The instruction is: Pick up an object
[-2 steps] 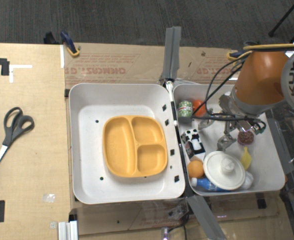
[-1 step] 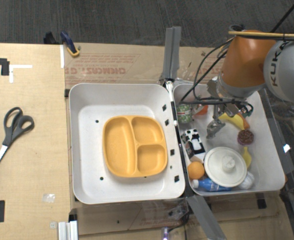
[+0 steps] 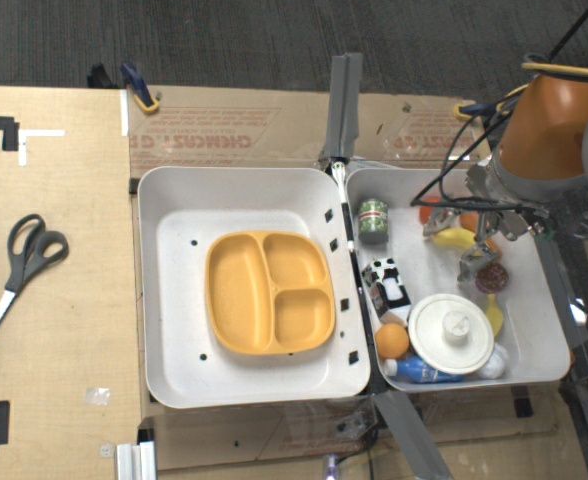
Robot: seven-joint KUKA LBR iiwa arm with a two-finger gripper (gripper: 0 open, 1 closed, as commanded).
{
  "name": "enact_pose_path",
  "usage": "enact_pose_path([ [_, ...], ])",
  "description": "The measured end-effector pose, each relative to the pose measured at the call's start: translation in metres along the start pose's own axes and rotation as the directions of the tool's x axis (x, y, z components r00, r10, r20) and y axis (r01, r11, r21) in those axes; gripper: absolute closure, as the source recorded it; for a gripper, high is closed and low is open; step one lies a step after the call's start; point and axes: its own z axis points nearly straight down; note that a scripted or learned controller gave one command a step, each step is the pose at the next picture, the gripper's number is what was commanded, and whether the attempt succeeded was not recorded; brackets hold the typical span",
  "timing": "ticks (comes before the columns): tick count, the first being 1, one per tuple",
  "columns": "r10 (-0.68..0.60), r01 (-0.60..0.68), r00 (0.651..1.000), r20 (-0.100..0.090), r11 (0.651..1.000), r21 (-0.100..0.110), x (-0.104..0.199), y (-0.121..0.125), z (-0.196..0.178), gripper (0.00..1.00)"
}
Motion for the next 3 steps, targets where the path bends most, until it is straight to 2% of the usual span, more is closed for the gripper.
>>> enact_pose_path([
  [1,0.110,-0.110,0.994,-0.002,0.994,-0.002,0.016,-0.005,0.001,0.00],
  [2,0.169,-0.169,0.986,0.000,0.986,-0.001,0.029,-0.024,-0.001,0.00],
  [3,0.181,-0.181,0.983,0.005,0.983,0.002,0.132,0.015,-0.002,0.00],
])
